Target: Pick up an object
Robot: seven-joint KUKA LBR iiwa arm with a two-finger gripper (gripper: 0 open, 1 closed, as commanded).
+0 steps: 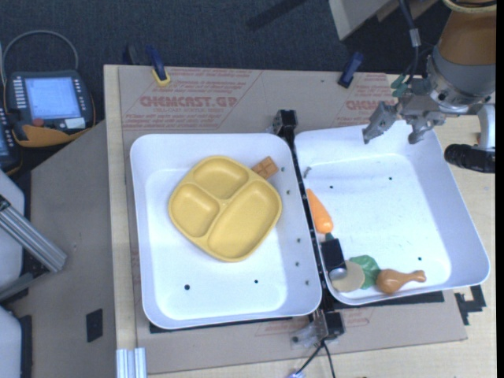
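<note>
My gripper (pixel 391 131) hangs over the far edge of the right bin (pixel 409 203), its two fingers spread apart and nothing between them. In that bin an orange carrot (pixel 318 210) lies against the left wall. Near the front left corner sit a black block (pixel 331 253), a tan round piece (pixel 349 277), a green object (pixel 367 265) and a brown drumstick (pixel 397 278). All of these lie well below and to the left of the gripper.
The left bin (pixel 220 290) holds a yellow divided plate (pixel 225 207) with a small brown block (pixel 264 167) at its far edge. A black clip (pixel 284 121) sits where the bins meet at the back. A handheld pendant (pixel 49 105) rests off the bench at left.
</note>
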